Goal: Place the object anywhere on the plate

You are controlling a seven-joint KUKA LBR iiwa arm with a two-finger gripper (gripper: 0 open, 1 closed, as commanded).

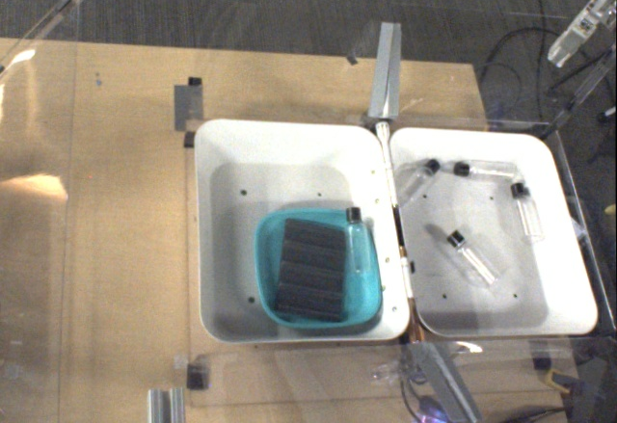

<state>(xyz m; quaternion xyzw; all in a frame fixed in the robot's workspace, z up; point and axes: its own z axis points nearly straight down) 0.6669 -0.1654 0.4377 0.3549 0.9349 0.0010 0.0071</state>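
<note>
Glossy teal plate (270, 248), clear black-capped vials (469, 254), perhaps plastic; matt wooden bench (106, 267)

No text, label, brand, number or sign can be read anywhere. The clear vials with black caps (469, 255), the teal plate (273, 251), the dark ridged block (310, 269) on it and the two white bins (224, 188) all look plain, without any print that I can make out. The wooden surface (106, 248) also carries no writing that is legible at this sharpness.
</note>
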